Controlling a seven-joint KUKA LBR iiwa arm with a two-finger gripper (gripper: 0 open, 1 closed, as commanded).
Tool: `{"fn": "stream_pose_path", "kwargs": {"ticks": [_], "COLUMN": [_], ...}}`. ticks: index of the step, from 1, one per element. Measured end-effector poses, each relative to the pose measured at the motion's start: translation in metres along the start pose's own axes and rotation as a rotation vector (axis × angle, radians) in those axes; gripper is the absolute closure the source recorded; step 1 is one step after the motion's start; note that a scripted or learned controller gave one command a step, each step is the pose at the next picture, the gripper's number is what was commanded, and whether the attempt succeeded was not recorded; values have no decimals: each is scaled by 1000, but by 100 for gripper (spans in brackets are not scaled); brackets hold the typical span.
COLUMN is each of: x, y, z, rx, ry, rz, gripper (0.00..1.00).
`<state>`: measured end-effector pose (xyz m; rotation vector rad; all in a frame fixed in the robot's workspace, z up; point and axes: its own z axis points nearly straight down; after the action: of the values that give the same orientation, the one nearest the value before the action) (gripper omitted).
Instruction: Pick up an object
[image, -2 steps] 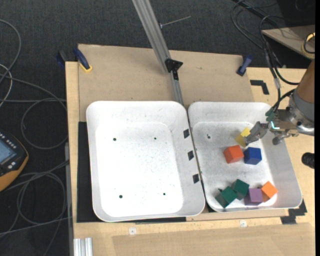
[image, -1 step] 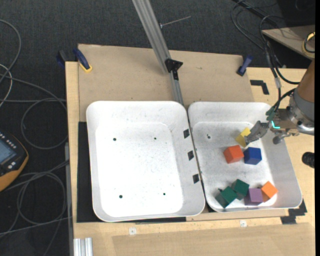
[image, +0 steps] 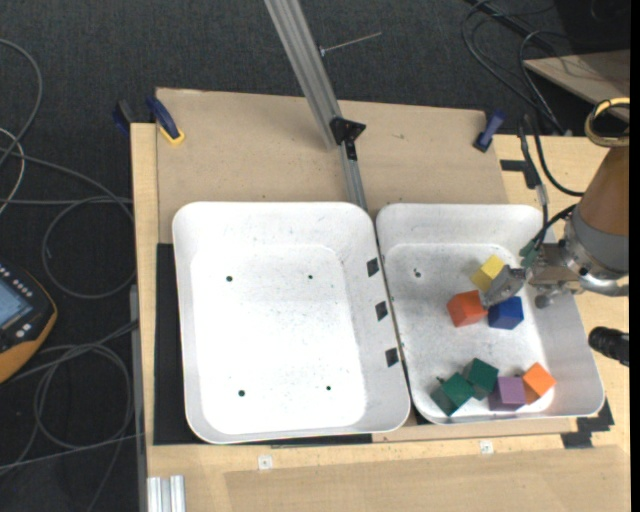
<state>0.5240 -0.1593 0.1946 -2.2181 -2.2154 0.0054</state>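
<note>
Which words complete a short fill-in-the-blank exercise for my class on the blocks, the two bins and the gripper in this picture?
1. All the blocks lie in the ____ bin.
2. The block touching the blue block on its left is ____.
3. The gripper hangs just beside the ____ block.
4. Next to the purple block, in the bin's near corner, sits a small ____ block.

Missing words: right; red; yellow; orange

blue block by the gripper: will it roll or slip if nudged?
The blue block looks flat-faced, so it should slide, not roll. It seems rigid and probably light. It sits against the red block, so a leftward nudge may push both.
</note>
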Motion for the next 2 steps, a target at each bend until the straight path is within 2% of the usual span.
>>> {"fn": "stream_pose_path", "kwargs": {"ticks": [1, 2], "x": [3, 3], "y": [-9, -9], "z": [60, 98], "rx": [1, -2], "ry": [1, 0], "rz": [-1, -1], "gripper": [0, 0]}}
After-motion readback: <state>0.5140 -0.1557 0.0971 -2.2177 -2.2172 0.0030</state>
